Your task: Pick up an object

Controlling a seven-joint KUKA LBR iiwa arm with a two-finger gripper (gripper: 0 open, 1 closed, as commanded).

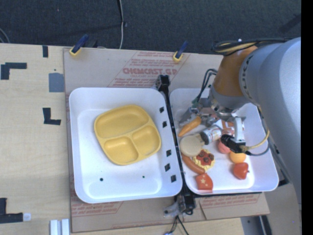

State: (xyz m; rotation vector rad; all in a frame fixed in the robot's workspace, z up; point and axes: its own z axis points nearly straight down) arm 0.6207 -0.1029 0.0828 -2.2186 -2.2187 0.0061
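Currently: gripper (pixel 213 132) low in right bin (pixel 266 180) among toy food, grip state cannot be told | nearest item: orange carrot (pixel 190 127), beside it | likely light, hard, slippery plastic | best held across its middle.

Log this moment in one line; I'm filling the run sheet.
arm over right bin | gripper low among toy food | grasp unclear | yellow tray in left bin
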